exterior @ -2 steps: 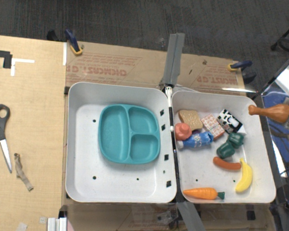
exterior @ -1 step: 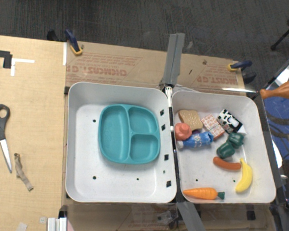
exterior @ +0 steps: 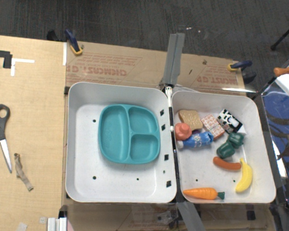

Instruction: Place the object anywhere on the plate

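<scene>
A teal plate [exterior: 130, 134] with three compartments lies in the left white bin [exterior: 80, 177], with nothing on it. The right white bin [exterior: 258, 191] holds several toy foods. A brown bread slice [exterior: 190, 118], a red round fruit [exterior: 182, 131] and a blue bottle [exterior: 197, 139] lie near its left wall. A checkered packet [exterior: 213, 124] and a black-and-white carton [exterior: 230, 121] sit at the back. Toward the right are a green pepper [exterior: 230, 145], an orange sausage [exterior: 227, 164] and a yellow banana [exterior: 245, 176]. A carrot [exterior: 202, 193] rests at the front wall.
Scissors [exterior: 0, 128] and a scrap of tape [exterior: 22, 171] lie on the wooden bench to the left. Blue-and-yellow clamps [exterior: 73, 42] [exterior: 239, 65] hold cardboard behind the bins. An orange piece [exterior: 287, 71] pokes in at the upper right edge.
</scene>
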Motion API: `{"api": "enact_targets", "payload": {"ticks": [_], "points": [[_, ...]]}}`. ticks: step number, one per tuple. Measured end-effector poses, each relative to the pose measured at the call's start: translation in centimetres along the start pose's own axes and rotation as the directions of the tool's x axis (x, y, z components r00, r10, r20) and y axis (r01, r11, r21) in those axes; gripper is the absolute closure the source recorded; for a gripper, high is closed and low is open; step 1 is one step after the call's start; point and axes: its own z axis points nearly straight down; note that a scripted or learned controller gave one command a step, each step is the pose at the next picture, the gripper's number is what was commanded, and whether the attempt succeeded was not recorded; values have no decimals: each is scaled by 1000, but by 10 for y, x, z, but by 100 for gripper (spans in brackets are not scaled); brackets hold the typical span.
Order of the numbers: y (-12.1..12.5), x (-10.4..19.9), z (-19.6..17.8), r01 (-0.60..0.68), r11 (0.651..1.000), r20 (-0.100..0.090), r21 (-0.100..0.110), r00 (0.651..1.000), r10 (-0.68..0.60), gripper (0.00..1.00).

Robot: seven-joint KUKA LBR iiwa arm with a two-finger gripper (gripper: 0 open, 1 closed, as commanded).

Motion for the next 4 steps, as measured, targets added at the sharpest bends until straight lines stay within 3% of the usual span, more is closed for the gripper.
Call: {"api": "enact_targets", "payload": {"ticks": [1, 2, 3, 4], "points": [[-2, 35, 0, -560, 829, -1, 2, 829, 560, 100], [-2, 33, -9, -556, 831, 1, 3, 831, 556, 100], [-3, 65, 0, -985, 172, 0, 5, 172, 985, 100], [-2, 63, -7, -984, 176, 1, 8, 176, 984, 100]]}}
